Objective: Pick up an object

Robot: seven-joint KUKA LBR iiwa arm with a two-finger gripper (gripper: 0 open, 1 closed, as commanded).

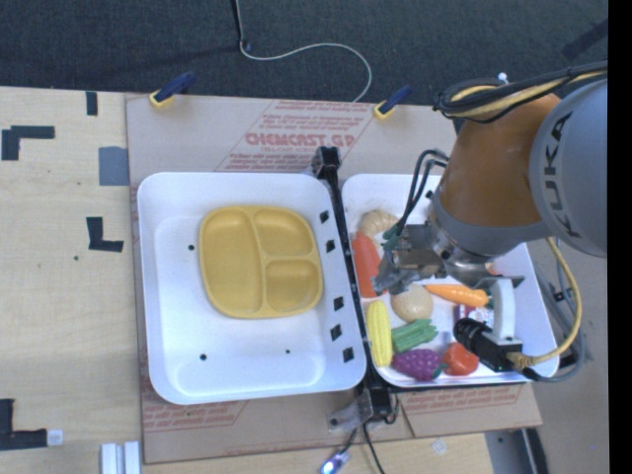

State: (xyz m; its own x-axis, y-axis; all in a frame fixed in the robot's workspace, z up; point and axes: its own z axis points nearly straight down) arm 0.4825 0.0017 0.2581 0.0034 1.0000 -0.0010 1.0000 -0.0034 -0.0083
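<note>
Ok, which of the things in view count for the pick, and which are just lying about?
For the pick:
- gripper, low over the right bin
- red-orange carrot
- corn cob
- potato
- green vegetable
- purple grapes
- small orange carrot

Lying about:
- yellow divided plate in the left bin
- two blue-and-yellow clamps
- white cable

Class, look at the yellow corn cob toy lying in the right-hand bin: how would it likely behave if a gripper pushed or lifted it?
The yellow corn cob toy looks like moulded plastic, so probably stiff and light. Its long rounded shape suggests it may roll sideways when pushed. It lies close to the white bin wall and beside the green toy vegetable, so a grasp might be cramped.
</note>
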